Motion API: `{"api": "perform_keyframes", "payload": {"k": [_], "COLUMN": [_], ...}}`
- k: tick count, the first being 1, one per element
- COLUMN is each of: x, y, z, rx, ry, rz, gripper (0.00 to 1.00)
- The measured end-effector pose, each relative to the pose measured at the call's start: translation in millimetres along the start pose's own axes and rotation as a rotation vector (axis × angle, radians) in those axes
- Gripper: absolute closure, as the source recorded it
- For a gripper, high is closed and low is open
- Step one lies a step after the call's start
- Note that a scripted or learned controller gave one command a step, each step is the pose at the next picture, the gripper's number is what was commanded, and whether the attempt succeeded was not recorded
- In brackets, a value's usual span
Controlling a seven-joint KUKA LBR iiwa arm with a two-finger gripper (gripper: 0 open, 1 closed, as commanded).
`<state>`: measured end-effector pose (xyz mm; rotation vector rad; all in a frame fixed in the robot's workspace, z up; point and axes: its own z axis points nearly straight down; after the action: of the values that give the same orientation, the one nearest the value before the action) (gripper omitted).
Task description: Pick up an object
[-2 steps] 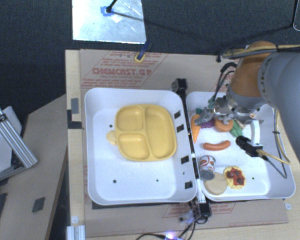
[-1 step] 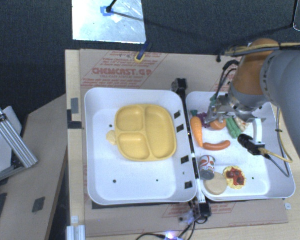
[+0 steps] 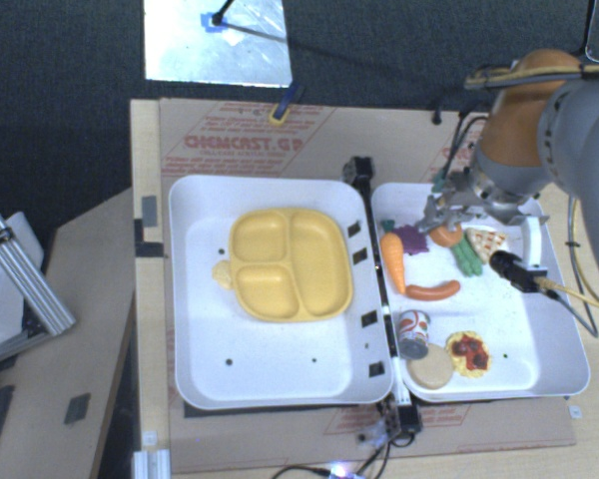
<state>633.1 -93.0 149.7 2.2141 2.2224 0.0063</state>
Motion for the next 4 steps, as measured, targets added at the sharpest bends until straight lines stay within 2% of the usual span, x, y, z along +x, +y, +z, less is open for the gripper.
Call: {"api": "perform_keyframes", "payload": {"k": [1, 2, 3, 4], "x": [-4.8, -4.7, 20.6, 49.0], "y": [0.6, 1.7, -37.5, -79.1], "z": [-64.1, -75.8, -67.0, -81.6], "rx": [-0.002, 0.002, 0.008, 0.007], "ry": [-0.001, 0.000, 0.001, 0.002], "rz": [0.000, -0.001, -0.002, -0.003], "gripper": [1.00, 1.00, 1.00, 1.00]}}
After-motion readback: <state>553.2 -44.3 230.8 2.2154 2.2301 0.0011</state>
